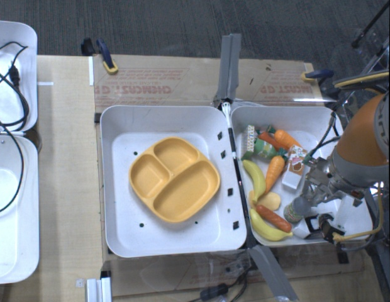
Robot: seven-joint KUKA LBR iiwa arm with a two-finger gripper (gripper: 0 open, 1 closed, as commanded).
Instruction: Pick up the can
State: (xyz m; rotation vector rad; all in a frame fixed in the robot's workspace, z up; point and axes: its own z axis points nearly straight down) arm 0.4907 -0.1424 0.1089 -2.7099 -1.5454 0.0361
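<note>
Right bin (280, 113), near to far: the can (294, 211), lying tilted in the bin's near right part beside a banana (268, 226), is clasped between the fingers of the gripper (300, 207); carrots (280, 138) lie farther back.

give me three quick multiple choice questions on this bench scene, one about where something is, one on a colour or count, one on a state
1. Where does the divided plate lie?
A. in the left bin
B. in the right bin
C. on the bare bench

2. How many compartments does the plate have?
A. two
B. three
C. five

3. How does the plate sit?
A. flat, open side up
B. turned upside down
C. leaning on the bin wall

Answers:
1 A, it rests on the floor of the left bin, while the food items lie in the right bin.
2 B, two small sections and one long one show.
3 A, its hollow compartments face the camera.
</note>
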